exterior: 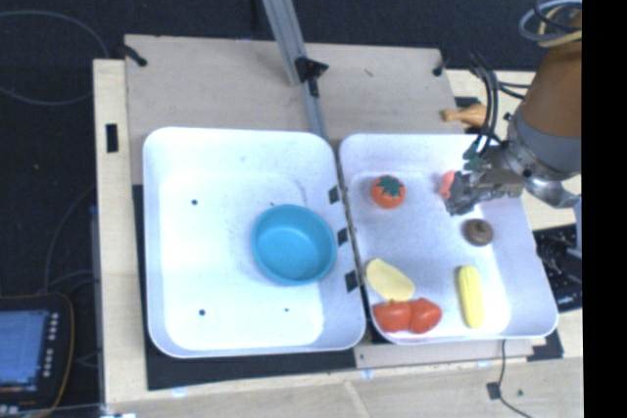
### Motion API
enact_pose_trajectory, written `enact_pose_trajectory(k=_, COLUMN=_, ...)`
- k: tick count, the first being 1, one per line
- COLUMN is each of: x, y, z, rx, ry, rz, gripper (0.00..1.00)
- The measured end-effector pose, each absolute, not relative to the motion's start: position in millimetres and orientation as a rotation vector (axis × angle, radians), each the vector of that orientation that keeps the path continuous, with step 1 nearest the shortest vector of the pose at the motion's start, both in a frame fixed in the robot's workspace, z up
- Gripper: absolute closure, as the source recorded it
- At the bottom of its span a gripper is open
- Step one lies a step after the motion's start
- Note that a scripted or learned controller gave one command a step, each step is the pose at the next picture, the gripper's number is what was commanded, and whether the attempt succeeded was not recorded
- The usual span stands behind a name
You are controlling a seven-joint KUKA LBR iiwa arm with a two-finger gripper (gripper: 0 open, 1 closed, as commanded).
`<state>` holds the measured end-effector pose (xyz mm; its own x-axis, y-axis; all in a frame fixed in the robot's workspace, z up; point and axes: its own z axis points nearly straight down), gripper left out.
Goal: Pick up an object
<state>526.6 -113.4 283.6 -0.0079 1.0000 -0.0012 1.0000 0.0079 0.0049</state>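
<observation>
Over right bin [509, 308], gripper [460, 201] beside tomato [388, 192], brown lump [478, 231], jaws unclear.

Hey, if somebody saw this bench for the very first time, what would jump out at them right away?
Probably the blue bowl, alone in the left bin. Next, the colourful toy food in the right bin: a tomato near the top left, a red pepper and a yellow corn cob along the front edge. The arm's tool hangs over that bin's upper right, beside a small red object.
</observation>
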Motion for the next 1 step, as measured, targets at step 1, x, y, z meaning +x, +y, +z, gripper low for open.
enact_pose_trajectory(k=1, x=531.5, y=-62.9, z=264.0, rx=2.213, ry=2.232, rz=-0.001, gripper=1.0)
